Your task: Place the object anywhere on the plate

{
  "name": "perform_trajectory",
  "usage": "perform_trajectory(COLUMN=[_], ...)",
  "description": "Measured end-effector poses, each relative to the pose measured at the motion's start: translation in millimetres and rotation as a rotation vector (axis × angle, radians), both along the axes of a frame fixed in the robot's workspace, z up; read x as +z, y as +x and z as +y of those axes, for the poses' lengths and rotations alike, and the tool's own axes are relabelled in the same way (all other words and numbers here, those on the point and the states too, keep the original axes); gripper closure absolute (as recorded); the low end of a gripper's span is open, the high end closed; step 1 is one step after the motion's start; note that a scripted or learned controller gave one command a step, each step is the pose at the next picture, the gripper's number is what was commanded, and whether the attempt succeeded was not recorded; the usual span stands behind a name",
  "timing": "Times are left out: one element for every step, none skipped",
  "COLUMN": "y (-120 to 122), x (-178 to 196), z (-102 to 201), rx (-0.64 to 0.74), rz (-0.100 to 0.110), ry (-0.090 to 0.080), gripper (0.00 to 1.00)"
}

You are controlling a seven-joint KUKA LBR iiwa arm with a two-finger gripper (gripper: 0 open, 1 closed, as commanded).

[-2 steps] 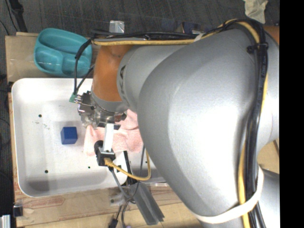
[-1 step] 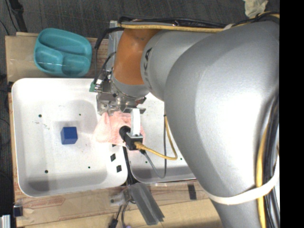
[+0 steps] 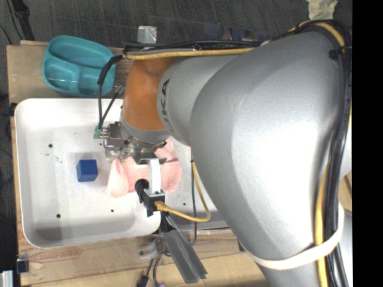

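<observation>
Huge grey arm (image 3: 257, 130) covering the right side, reaching left over the white bin (image 3: 36, 160). Beneath its wrist, pink plate (image 3: 119, 181), partly hidden. Pincer (image 3: 122, 148) perhaps above it; grip impossible to tell. Blue cube (image 3: 87, 170) just left of plate, apart.

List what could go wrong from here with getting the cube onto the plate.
1. The blue cube lies loose on the bin floor, left of the pink plate; the gripper sits over the plate, so a grasp may miss.
2. The arm hides most of the plate, so a placement is hard to check.
3. Cables hang close to the plate and could snag.
</observation>
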State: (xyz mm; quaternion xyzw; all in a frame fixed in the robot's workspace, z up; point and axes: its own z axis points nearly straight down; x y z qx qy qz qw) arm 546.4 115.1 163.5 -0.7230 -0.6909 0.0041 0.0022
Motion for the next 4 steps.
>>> perform_trajectory(y=[-20,-43,9,44], x=[23,30,-13,-7], z=[55,-11,24,1], rx=[0.160,0.149,-0.035,-0.007], rz=[-0.005,0.000,0.001,-0.001], ry=[0.001,0.001,-0.001,0.001], gripper=[1.00,1.00,1.00,1.00])
